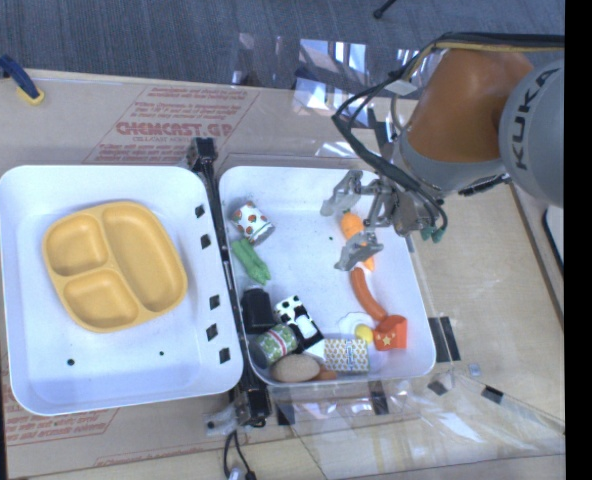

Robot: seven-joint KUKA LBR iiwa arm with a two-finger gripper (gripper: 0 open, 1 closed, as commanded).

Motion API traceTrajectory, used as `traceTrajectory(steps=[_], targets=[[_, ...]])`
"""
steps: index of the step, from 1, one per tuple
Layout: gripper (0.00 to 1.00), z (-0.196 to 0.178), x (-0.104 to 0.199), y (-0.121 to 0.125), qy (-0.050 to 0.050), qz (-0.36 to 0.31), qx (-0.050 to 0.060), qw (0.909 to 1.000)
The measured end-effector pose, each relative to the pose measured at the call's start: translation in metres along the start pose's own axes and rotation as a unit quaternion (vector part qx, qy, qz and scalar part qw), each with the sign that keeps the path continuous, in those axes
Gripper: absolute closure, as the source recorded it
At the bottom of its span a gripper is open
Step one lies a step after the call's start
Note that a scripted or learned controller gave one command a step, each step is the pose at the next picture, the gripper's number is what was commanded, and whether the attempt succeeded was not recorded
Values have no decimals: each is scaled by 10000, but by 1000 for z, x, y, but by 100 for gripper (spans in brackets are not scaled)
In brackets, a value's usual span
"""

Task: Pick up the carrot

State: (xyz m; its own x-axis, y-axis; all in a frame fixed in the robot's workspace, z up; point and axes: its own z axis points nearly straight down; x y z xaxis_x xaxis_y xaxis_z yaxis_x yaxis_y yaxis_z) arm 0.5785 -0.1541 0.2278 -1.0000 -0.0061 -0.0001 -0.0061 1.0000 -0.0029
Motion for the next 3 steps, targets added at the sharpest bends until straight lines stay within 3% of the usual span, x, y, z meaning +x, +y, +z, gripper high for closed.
traceTrajectory(steps=[1,2,3], targets=[[0,137,-42,-37,-5,489,-12,9988],[100,124,-44,-35,-31,441,-6,9990],[100,55,-46,-7,-29,2482,-12,9687]])
